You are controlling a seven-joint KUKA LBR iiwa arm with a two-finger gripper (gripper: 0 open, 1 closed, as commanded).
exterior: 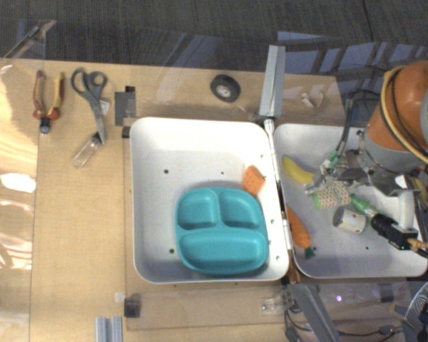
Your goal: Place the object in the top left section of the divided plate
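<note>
Here the arm (412,112) leans in from the right over the right bin (385,262), its orange band high at the frame's edge and the wrist angled down and leftward toward the bin's upper middle. The gripper (333,180) hangs low over the bin floor amid cables and metal parts; whether it has closed on anything cannot be told, because the tip is tangled up visually with a speckled, patterned object (331,194) lying right under it.

Just left of the gripper, and a little farther back, lies a yellow banana-shaped piece (297,169). Down and to the left of the gripper, against the bin's left wall, sits a carrot (298,231) with a green end. Just to the gripper's right and nearer the camera rests a small white cup (350,221) on its side.

Well to the gripper's left, in the left bin (153,191), sits the teal divided plate (221,230). An orange block (254,180) lies just beyond the plate's upper right corner, touching the bin wall.
</note>
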